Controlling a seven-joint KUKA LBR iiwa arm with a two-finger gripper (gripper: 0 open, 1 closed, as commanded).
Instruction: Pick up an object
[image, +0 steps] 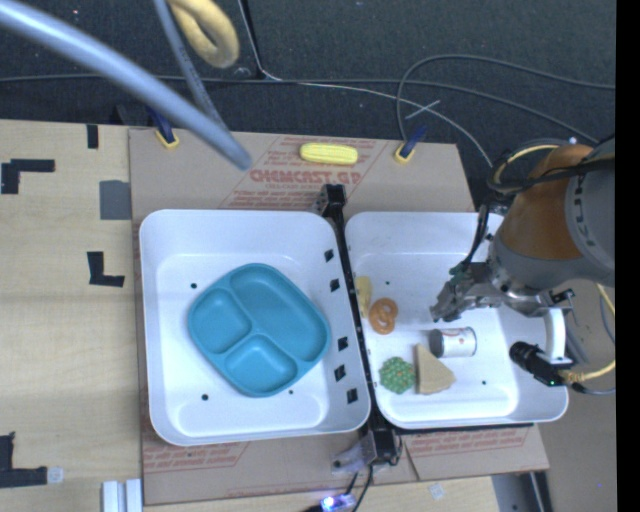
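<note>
Gripper (452, 305) low, arm (545, 225) from right.

Two bins are sitting side by side on the bench. The left bin (160, 300) is holding a divided tray (258, 328) near its middle. The right bin (400, 240) is holding a pretzel (383, 316) near its left wall, a round bumpy item (397, 375) in front of it, a wedge (433, 374) just right of that, and a small can (452, 343) lying behind the wedge. The gripper (452, 305) is hanging just behind the can. A corn cob (328, 154) is lying on the cardboard behind both bins.
</note>
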